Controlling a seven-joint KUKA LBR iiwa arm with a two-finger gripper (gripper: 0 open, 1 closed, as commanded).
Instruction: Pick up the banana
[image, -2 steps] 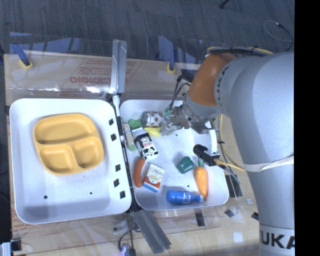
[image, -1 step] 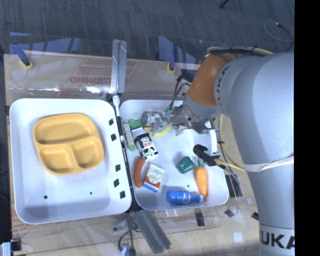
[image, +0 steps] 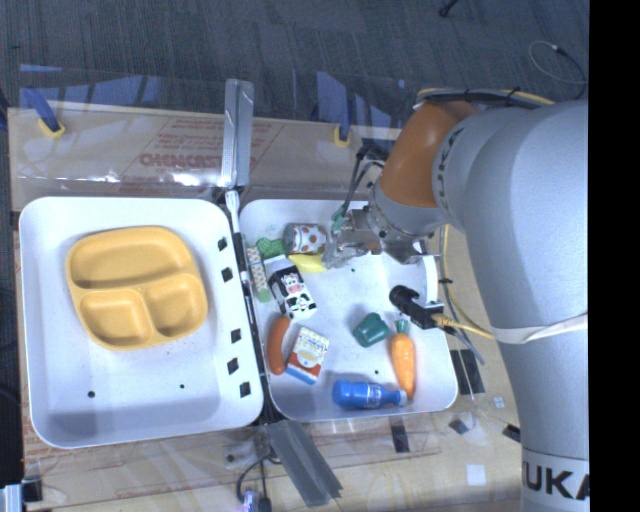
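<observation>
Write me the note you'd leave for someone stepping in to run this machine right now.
Tool: low in the right bin, by the banana; whether it grips cannot be told.
Banana: lies in the right bin's upper left, next to the spotted can.
Done: arm has reached the banana.
Left: grasp it and lift it out.
Left bin holds the yellow tray.

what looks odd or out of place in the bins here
Nothing looks spilled or broken. The right bin is crowded with toys lying at all angles, and the banana is half hidden under the gripper. The yellow tray sits tilted in the left bin.
</observation>
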